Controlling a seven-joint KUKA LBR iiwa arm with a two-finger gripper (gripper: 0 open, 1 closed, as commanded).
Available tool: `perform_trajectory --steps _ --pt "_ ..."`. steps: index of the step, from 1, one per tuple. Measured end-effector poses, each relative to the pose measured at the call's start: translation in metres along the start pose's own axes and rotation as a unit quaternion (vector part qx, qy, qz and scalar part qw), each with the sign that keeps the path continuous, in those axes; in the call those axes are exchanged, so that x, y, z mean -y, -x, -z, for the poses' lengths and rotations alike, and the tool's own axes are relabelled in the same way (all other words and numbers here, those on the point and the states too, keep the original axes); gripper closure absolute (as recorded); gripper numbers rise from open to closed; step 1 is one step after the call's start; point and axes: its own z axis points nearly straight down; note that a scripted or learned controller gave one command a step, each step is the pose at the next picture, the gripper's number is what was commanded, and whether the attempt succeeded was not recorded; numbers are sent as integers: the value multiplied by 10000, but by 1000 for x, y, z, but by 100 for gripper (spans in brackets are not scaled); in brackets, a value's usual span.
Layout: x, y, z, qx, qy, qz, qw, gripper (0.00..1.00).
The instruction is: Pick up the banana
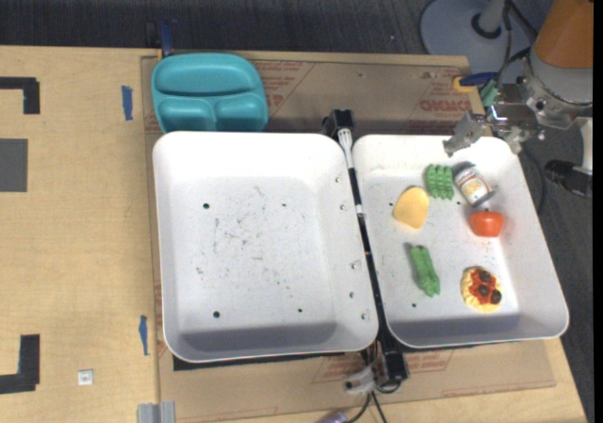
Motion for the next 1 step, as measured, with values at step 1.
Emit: perform_trajectory --steps 1 --pt "68 -28 -57 -2 -7 -310 9995 0"
